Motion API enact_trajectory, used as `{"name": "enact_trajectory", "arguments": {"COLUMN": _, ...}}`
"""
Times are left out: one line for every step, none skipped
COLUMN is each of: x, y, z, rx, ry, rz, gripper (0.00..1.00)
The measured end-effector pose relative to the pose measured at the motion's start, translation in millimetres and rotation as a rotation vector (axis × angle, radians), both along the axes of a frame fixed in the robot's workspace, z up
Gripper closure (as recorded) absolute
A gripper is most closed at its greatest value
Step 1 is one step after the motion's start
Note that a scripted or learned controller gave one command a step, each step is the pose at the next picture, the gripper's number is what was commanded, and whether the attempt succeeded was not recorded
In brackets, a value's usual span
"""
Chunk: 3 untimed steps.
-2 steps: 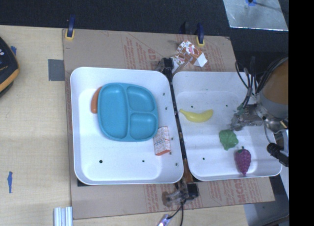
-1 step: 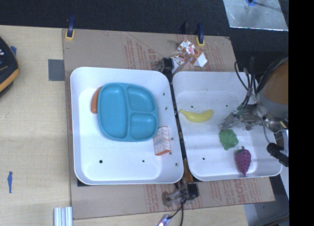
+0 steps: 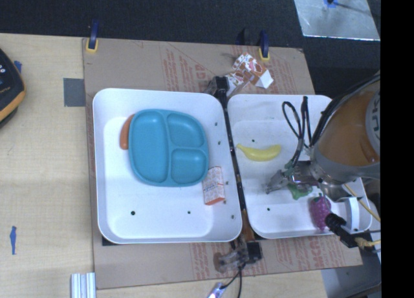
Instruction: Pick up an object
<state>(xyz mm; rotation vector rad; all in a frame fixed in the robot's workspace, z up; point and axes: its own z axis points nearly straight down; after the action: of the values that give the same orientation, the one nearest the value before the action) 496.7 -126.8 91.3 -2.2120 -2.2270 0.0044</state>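
In the right bin (image 3: 272,225) a yellow banana (image 3: 259,152) lies near the middle. My gripper (image 3: 279,183) is low over the bin floor, just below and to the right of the banana. A small green object (image 3: 299,192) sits right against the gripper's underside, partly hidden by it. A purple bunch of grapes (image 3: 319,210) lies to the lower right of the gripper, near the bin's front right corner. The arm's grey and orange body (image 3: 349,138) covers the bin's right side.
The left bin (image 3: 116,219) holds a blue divided plate (image 3: 169,147), an orange item (image 3: 123,132) poking out from under the plate's left edge, and a small printed packet (image 3: 214,185) by the bin's right wall. Black cables (image 3: 296,119) hang over the right bin's back.
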Motion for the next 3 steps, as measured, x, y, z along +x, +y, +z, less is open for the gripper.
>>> {"name": "enact_trajectory", "arguments": {"x": 48.3, "y": -86.3, "z": 115.4, "rx": -0.003, "ry": -0.004, "rz": -0.004, "gripper": 0.00}}
{"name": "enact_trajectory", "arguments": {"x": 11.2, "y": -60.7, "z": 48.0, "rx": 0.000, "ry": 0.001, "rz": -0.002, "gripper": 0.00}}
{"name": "enact_trajectory", "arguments": {"x": 0.9, "y": -38.6, "z": -0.1, "rx": 0.000, "ry": 0.000, "rz": -0.002, "gripper": 0.00}}
